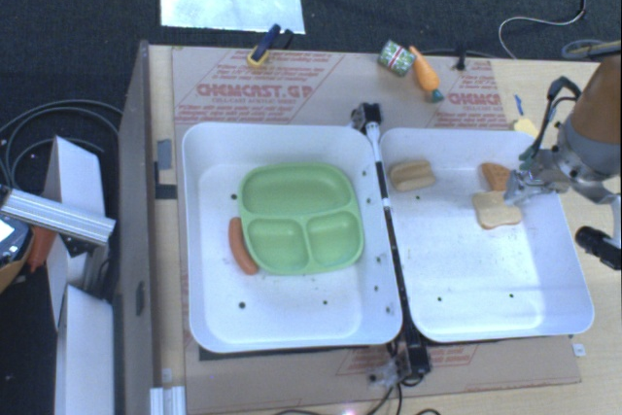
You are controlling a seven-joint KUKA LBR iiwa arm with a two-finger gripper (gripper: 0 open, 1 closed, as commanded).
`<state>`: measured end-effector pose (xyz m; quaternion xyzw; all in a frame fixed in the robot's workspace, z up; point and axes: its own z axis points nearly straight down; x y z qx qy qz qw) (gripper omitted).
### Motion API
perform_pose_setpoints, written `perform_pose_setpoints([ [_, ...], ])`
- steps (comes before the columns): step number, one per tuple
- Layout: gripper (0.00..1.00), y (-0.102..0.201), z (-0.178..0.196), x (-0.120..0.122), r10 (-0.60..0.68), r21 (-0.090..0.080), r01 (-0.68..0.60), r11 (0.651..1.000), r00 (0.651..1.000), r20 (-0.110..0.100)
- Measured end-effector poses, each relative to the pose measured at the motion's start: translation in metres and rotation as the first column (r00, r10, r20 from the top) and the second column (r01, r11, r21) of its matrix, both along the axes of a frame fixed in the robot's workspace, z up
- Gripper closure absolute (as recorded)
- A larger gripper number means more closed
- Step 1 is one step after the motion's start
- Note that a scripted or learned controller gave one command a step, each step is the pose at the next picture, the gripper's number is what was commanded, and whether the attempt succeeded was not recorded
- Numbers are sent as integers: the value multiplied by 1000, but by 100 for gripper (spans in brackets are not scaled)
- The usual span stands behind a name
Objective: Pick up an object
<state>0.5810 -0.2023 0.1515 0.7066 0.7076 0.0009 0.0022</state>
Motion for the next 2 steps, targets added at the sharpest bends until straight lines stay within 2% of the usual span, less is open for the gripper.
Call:
perform_pose_setpoints([
  [1, 100, 15, 3, 30, 3, 2, -2, 1000, 1000, -1],
  [2, 100, -5, -27, 35, 0, 0, 0, 1000, 1000, -3],
])
